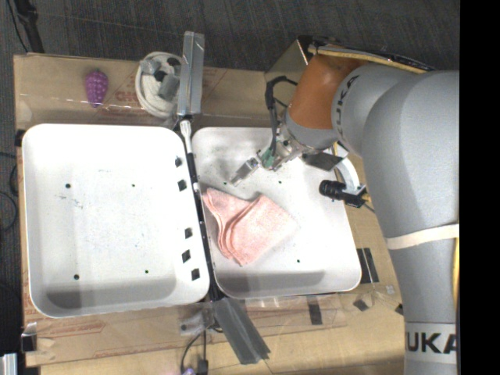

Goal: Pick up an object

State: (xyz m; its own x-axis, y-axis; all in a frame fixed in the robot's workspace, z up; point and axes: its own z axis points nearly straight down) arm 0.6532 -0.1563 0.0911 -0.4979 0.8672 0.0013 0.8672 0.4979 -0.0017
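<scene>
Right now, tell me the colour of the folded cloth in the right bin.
Pale pink; the cloth shows best in the overhead camera view.

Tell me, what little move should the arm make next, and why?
Probably shift the pincer toward the pink cloth and lower onto it. The pincer sits above bare floor in the right bin, and the folded cloth, lying just beyond it against the divider, looks like the one thing there to pick up.

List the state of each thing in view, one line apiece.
pink cloth: folded, lying in the right bin, near its left wall.
gripper: low in the right bin, above the cloth in the picture, holding nothing visible.
purple object: lying on the bench, outside the bins.
</scene>
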